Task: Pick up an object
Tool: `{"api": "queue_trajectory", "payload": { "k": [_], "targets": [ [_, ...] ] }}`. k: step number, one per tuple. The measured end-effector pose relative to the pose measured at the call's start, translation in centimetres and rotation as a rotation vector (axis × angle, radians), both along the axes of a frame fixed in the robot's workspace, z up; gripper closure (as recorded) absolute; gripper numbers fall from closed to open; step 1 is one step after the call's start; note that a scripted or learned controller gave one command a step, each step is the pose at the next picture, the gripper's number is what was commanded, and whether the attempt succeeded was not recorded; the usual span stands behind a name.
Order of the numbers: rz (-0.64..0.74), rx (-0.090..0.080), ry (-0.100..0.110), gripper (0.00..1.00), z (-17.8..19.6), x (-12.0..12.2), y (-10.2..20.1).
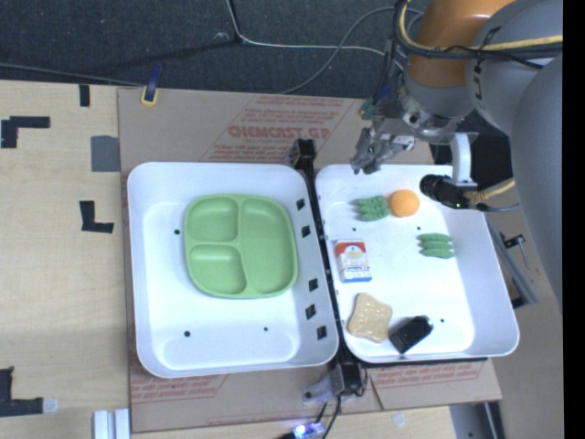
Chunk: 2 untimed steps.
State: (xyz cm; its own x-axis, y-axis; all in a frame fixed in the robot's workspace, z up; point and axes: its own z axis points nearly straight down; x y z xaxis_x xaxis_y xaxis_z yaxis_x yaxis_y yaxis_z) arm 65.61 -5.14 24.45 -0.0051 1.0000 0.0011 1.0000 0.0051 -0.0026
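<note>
The right bin (475,291) holds an orange ball (403,203), a dark green leafy toy (371,208), a green pea pod (436,245), a small red and white carton (352,259), a tan cracker (369,317) and a black object (410,333). My gripper (370,160) hangs above the bin's back left corner, up and left of the leafy toy, its two fingers slightly parted with nothing between them.
The left bin (155,245) carries a green divided plate (241,246). A black divider (313,245) runs between the bins. The grey arm with its orange band (462,7) fills the upper right. Cables (274,35) cross the dark surface behind.
</note>
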Motion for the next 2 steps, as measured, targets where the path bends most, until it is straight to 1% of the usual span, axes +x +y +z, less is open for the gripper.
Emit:
{"api": "queue_trajectory", "payload": {
  "k": [1, 2],
  "targets": [
    [0.002, 0.001, -0.001, 1.0, -0.2, 0.7, 6.2],
    [0.001, 0.0, 0.001, 1.0, -1.9, 0.1, 11.8]
  ]
}}
